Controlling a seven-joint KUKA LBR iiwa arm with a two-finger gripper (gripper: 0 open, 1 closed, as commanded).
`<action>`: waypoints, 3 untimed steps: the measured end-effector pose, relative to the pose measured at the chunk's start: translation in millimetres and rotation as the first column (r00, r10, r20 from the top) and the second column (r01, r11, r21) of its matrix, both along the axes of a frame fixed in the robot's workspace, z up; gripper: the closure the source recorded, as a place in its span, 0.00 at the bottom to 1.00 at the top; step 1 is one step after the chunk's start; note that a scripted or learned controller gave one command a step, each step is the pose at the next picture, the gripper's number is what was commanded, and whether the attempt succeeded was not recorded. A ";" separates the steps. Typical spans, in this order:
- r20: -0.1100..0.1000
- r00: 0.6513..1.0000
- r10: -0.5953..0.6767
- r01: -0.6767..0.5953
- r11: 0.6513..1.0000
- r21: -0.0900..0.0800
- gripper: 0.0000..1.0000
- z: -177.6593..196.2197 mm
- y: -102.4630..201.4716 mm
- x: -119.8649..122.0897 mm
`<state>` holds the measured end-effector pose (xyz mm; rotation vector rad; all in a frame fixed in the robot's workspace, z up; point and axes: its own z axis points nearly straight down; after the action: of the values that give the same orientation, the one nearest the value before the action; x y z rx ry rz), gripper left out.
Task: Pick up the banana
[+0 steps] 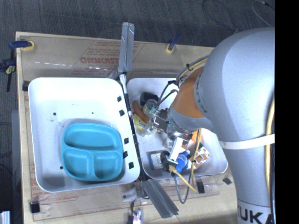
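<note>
Right now I see the arm (233, 92) reaching in over the right bin (149, 84), its grey bulk and orange band (184, 101) covering most of that bin's far side. The gripper (150, 123) is low in the bin, pressed close to the divider wall that the two bins share. Whether it is open or closed I cannot tell; cables and the wrist hardware blur together there.

The banana (139, 123), as far as I can make it out, is the small yellow patch just beside the gripper, tight against the same divider wall. A reddish-brown object (139, 110) lies just behind it along the wall, and a dark round object (149, 97) sits a little further back. Nearer the front rim of the right bin I see a blue-and-white item (179, 161) and a small packet (155, 159), both crowded under the wrist with a yellow cable (184, 181) trailing over the rim.

Room on that side is scarce: the banana is hemmed between wall, gripper and clutter.

The left bin (70, 90) has far more open floor. A turquoise compartment tray (93, 151) rests in its front half, close to the divider, leaving the back half bare white.
</note>
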<state>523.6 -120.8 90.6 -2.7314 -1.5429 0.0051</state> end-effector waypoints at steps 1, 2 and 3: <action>-0.006 1.000 0.008 -0.008 1.000 0.004 1.00 8.5 1.9 -0.7; 0.003 0.971 0.238 -0.238 0.971 -0.002 1.00 1.3 21.7 63.9; 0.000 1.000 -0.029 0.029 1.000 -0.001 1.00 0.5 -7.3 132.9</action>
<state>656.5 -128.1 91.1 -2.7540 -1.5031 0.0058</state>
